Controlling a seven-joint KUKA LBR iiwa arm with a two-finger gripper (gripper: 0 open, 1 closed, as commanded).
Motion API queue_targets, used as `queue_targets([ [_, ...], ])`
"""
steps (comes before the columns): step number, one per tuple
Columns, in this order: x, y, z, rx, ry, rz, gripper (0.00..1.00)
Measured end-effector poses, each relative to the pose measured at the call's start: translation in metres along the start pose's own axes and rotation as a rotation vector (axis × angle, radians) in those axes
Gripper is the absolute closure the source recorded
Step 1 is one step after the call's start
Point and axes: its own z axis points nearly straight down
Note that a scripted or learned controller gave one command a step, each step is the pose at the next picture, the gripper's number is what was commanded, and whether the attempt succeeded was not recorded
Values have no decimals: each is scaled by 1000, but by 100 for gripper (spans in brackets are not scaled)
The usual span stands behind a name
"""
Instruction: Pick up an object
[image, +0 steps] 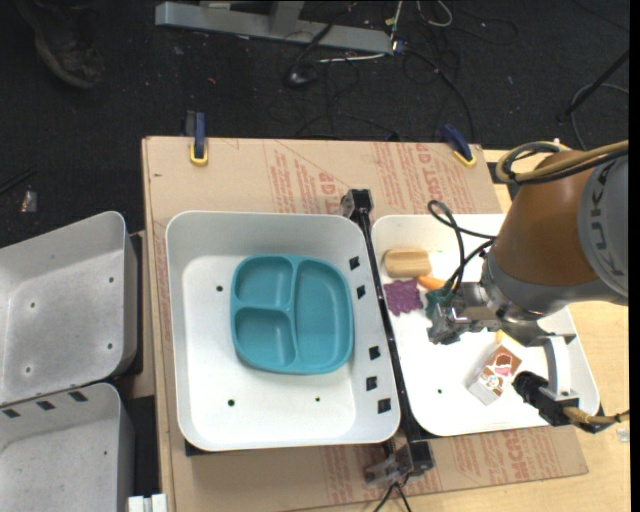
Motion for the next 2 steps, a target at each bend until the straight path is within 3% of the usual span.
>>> queue_targets([
  [2,110,18,-26,-2,-1,0,100],
])
